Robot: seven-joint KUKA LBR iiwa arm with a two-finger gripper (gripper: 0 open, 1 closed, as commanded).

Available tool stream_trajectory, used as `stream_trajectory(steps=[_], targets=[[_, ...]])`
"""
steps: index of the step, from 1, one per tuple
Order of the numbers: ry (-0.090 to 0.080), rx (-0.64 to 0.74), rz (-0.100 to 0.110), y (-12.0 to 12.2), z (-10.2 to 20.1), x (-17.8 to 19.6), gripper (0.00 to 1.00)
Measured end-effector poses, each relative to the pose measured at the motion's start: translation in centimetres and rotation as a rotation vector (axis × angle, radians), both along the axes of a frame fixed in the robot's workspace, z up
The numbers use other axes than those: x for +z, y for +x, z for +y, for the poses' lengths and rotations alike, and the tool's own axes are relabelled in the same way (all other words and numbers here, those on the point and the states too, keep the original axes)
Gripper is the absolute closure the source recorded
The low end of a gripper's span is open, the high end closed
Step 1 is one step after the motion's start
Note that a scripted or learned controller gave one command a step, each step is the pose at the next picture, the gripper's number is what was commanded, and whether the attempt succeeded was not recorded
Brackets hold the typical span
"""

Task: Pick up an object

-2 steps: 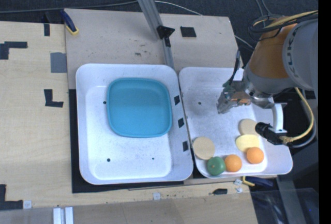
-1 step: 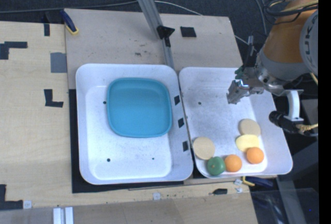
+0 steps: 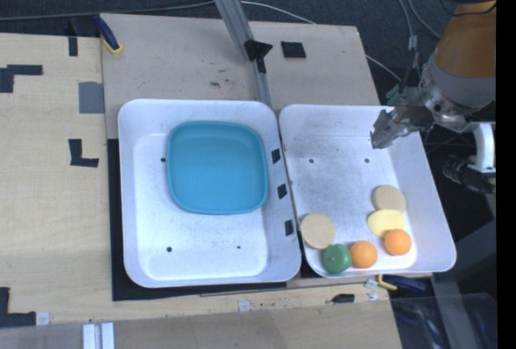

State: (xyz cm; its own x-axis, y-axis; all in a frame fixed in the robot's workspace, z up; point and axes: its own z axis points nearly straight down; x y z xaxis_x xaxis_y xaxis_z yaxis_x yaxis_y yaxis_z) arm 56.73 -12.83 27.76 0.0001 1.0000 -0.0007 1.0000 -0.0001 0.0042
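My bench (image 3: pixel 48 178) is pale, scuffed board patched with dark tape squares, and it carries two shallow white bins of smooth moulded plastic with rounded corners, set edge to edge. The left bin (image 3: pixel 145 259) holds a turquoise plate (image 3: pixel 216 167), squarish with soft corners and a matte, raised rim, lying flat toward the bin's far side. The right bin (image 3: pixel 322 138) has a floor speckled with fine dark grit.

My arm (image 3: pixel 468 33) comes in from the right, a broad orange band above grey wrist housing, and my gripper (image 3: pixel 385 132) hangs over the far right part of the right bin, dark and angular; how far it is parted I cannot tell from here, and nothing shows between its tips.

The pieces to be picked cluster in the near corner of that bin, well apart from my claw: a tan disc (image 3: pixel 318 230), a second tan disc (image 3: pixel 389 198), a yellow lump (image 3: pixel 385 221) just beside it, then a green ball (image 3: pixel 336 258), an orange ball (image 3: pixel 364 254) and another orange ball (image 3: pixel 397 242), all small, smooth and rounded.
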Motion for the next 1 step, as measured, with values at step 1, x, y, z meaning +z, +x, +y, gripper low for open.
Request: stream_trajectory(steps=[1], targets=[[0.002, 0.005, 0.004, 1.06, 5.0, 0.15, 1.0]])
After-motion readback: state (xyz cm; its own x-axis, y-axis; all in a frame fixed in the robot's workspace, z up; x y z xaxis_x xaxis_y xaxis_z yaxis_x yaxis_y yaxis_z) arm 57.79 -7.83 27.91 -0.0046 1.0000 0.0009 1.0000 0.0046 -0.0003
